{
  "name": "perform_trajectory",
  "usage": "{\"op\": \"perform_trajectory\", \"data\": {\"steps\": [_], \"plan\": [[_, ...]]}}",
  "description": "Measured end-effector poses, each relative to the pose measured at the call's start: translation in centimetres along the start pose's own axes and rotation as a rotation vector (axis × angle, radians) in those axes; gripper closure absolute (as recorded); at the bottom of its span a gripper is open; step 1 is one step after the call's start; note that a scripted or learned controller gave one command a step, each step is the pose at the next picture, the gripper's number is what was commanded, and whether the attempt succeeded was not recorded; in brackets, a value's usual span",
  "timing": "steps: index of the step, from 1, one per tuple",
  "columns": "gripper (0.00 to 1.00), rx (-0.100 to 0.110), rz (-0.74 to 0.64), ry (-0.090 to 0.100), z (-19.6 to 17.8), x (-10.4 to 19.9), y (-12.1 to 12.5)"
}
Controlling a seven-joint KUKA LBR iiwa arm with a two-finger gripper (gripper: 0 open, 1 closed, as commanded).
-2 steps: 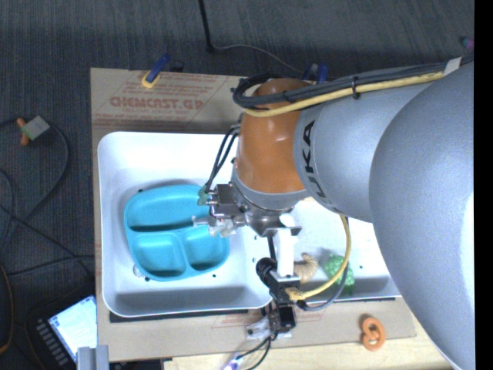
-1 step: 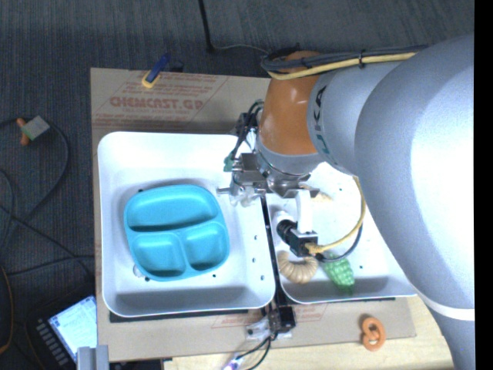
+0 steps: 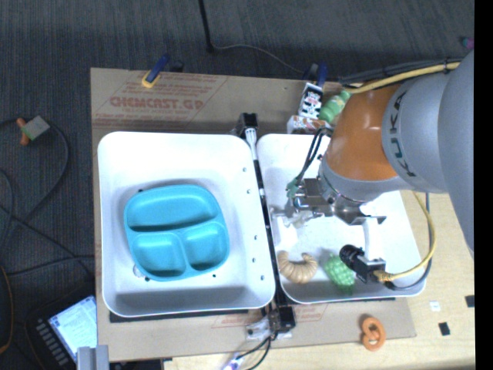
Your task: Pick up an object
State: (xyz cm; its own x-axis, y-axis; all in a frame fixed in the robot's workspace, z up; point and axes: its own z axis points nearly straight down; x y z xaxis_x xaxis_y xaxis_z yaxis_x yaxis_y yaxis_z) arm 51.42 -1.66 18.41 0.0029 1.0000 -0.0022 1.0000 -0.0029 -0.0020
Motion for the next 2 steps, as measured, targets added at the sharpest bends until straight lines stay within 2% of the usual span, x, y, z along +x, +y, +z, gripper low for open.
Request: {"op": "perform_trajectory", "data": {"steps": [1, 2], "plan": [[1.0, 0.001, -0.003, 0.002, 0.02, -0.26, -3.1], [1.0, 0.0, -0.004, 0.002, 0.03, -0.54, -3.1]]}}
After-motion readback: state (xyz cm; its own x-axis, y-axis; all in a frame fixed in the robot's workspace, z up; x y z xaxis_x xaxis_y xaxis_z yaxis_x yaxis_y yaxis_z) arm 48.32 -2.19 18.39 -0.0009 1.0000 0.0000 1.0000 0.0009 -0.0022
